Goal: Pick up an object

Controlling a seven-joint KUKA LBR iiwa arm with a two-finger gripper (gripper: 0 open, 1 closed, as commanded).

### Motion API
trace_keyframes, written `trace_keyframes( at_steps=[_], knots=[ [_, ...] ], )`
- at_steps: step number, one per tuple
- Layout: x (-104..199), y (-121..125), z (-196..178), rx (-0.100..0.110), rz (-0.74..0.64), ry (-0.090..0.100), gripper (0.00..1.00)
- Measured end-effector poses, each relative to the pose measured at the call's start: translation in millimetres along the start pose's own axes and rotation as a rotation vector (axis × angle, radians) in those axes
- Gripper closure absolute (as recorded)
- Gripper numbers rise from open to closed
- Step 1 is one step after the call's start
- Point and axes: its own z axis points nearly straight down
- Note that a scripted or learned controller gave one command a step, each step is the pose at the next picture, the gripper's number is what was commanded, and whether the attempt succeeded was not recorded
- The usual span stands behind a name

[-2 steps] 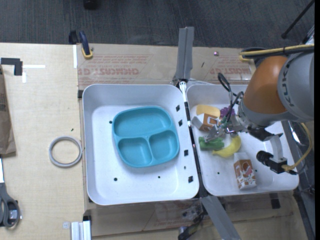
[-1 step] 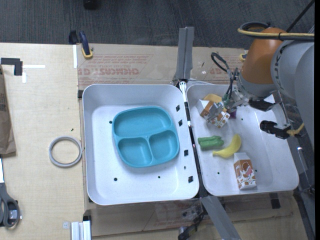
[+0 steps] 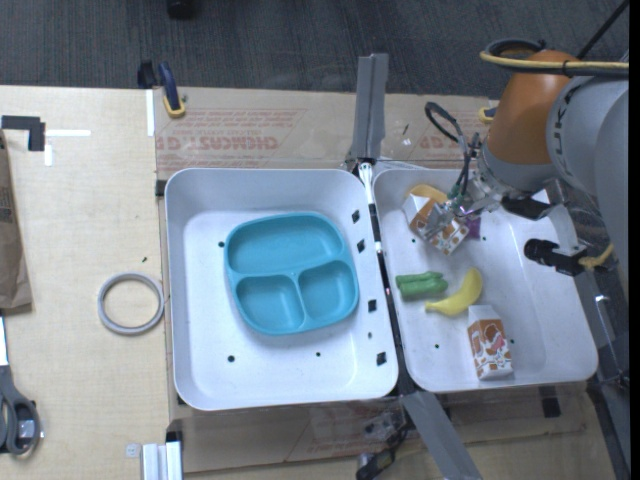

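The right bin (image 3: 540,318) holds a crinkled snack packet (image 3: 436,224) in orange, brown and purple near its back left corner. Closer to the front lie a green pepper-like piece (image 3: 420,284), a yellow banana (image 3: 457,295) and a small white and red carton (image 3: 489,348). My gripper (image 3: 465,204) hangs from the orange-banded wrist (image 3: 525,118) at the back of this bin. It sits right at the packet's upper right edge, and its tip is hidden among cables and the packet.
The left bin (image 3: 195,298) holds a blue divided tray (image 3: 290,273). On the bench to the left lie a grey ring (image 3: 131,302), scissors (image 3: 16,418) and a brown bag (image 3: 10,238). A grey post (image 3: 370,108) stands behind the bins' shared wall.
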Motion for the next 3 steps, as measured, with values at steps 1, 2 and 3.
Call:
trace_keyframes(
  at_steps=[1, 2, 3],
  knots=[
    [4, -20, 8, -0.009, -0.041, -0.005, 1.0],
    [-6, 5, 3, 0.036, 0.112, 0.018, 1.0],
    [63, 43, -90, -0.005, 0.18, -0.002, 1.0]
  ],
)
